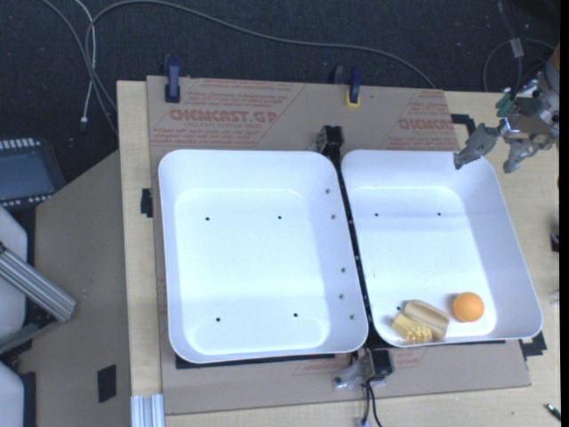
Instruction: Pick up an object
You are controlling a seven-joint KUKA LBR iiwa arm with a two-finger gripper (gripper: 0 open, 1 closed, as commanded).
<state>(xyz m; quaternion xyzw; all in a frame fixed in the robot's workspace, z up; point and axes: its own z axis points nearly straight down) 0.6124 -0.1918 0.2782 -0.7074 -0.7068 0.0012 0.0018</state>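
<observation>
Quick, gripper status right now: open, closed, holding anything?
Gripper: open, fingers spread, holding nothing; it sits over the far right corner of the right bin, away from the orange ball and the corn cob.

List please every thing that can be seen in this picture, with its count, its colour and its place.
left bin: one, white, on the bench's left half.
right bin: one, white, beside the left bin.
orange ball: one, orange, near the right bin's front right corner.
corn cob toy: one, yellow and tan, in the right bin at the front, left of the ball.
clamps: two, blue, on the board's far edge.
board: one, brown with red print, under the bins.
cables: several, pale, on the dark floor behind the bench.
tool: one, grey, fingers spread apart, above the right bin's far right corner.
</observation>
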